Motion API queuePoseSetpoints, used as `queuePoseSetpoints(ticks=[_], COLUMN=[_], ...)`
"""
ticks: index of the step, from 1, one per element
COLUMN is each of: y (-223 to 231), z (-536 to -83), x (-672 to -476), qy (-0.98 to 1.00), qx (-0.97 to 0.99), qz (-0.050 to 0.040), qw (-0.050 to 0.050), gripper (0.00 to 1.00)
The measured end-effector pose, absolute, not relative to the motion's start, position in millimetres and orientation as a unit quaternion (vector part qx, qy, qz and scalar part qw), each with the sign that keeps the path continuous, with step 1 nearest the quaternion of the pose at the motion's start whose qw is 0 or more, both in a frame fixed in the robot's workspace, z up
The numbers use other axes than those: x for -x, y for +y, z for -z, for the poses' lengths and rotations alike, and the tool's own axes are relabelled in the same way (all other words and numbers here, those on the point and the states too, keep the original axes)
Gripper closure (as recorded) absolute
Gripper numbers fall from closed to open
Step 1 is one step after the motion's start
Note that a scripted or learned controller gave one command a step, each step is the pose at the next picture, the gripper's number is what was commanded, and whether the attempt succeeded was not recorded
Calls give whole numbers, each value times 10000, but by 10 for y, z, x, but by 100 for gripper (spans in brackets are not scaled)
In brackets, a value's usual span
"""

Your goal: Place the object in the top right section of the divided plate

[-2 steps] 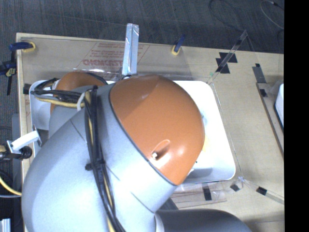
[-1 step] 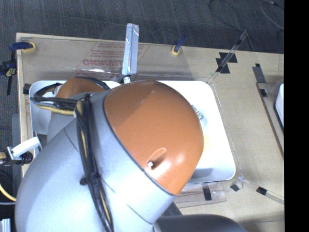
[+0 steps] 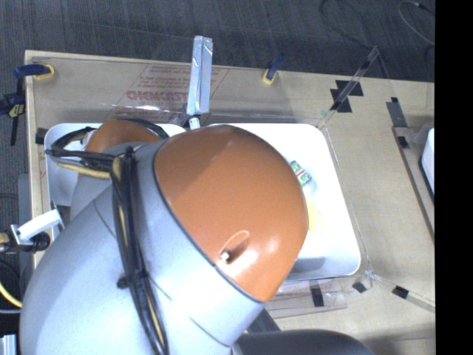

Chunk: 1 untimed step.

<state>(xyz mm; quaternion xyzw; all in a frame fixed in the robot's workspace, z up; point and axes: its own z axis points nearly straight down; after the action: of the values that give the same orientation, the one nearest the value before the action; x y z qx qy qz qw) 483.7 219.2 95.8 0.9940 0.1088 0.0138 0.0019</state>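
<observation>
A grey KUKA arm with a glossy orange joint cap (image 3: 229, 205) leans across the pale wooden counter (image 3: 384, 168), its bulk covering most of the shallow white plastic bin (image 3: 336, 198) beneath it. Black cables (image 3: 129, 228) strapped along the arm's grey casing run up toward a second orange band (image 3: 122, 133) near the bin's far left corner, which suggests the wrist is reaching down into the bin on that side. The gripper sits somewhere below the arm's body, so whether it is apart, together or clamped on anything cannot be told. A small green-and-white packet-like item (image 3: 299, 172) and a pale yellow patch (image 3: 312, 217) peek out at the arm's right edge inside the bin; which of these, if either, is the task's object is unclear, and the divided plate cannot be made out. A clear plastic guard (image 3: 222, 87) stands along the bin's back, apparently to keep things from leaving the counter.
</observation>
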Motion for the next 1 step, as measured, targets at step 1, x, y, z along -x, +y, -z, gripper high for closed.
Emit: queuePoseSetpoints(ticks=[1], y=[2176], z=[-1032], x=[-4788], qy=[1455], qx=[-9893], qz=[-48], qw=[28], gripper=[0])
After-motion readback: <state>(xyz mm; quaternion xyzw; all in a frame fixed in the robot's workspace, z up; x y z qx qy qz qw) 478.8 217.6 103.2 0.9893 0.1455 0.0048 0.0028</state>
